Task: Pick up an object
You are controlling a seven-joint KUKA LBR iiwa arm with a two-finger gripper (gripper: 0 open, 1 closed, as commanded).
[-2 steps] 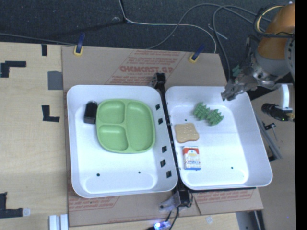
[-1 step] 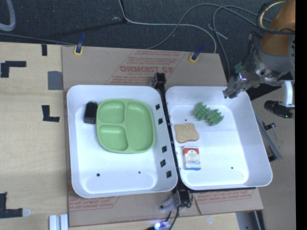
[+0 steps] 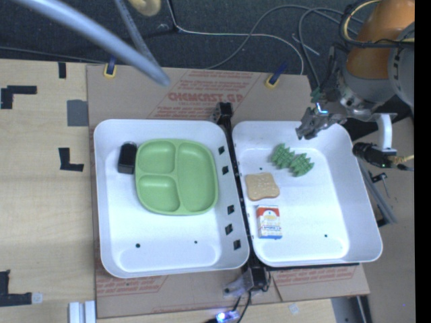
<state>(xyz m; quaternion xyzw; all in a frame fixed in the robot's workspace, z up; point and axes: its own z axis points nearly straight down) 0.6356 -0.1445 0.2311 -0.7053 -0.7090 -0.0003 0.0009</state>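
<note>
Claw (image 3: 308, 130) hangs at the far edge of the right shallow white bin (image 3: 350, 200), nothing between its tips, and whether they are spread or pressed together I cannot tell from this slant. Nearest candidate, just beside it: the green knobbly plastic toy (image 3: 291, 160). Next comes the tan bread-slice piece (image 3: 261, 186), then the small red-and-white carton (image 3: 269, 222), all loose and spaced for picking. Over in the left white bin (image 3: 114, 241) lie a green divided plate (image 3: 177, 177) and a small black block (image 3: 126, 158). The grey arm with orange band (image 3: 380, 32) reaches in from the right, wrist tipped down.
</note>
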